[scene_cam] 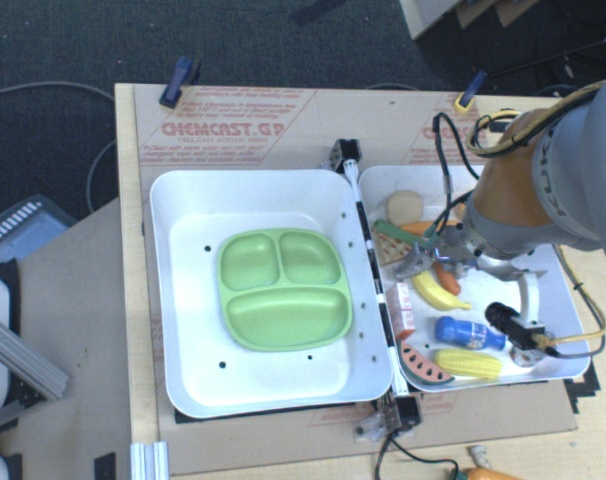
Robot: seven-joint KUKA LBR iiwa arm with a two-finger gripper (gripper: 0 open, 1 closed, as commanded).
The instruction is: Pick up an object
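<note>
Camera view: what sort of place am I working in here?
Probably a robotics lab test bench: two white bins clamped to a board, toy food like a banana, and loose cables over dark carpet.

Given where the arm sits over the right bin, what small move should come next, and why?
Probably lower the gripper slightly toward the banana and close. It sits over the clutter in the right bin, and nothing visibly rests in it.

I get even, bright overhead light; the left bin (173, 268) glares white, shadows stay faint, the far floor (133, 18) is dim, and everything looks slightly soft.
</note>
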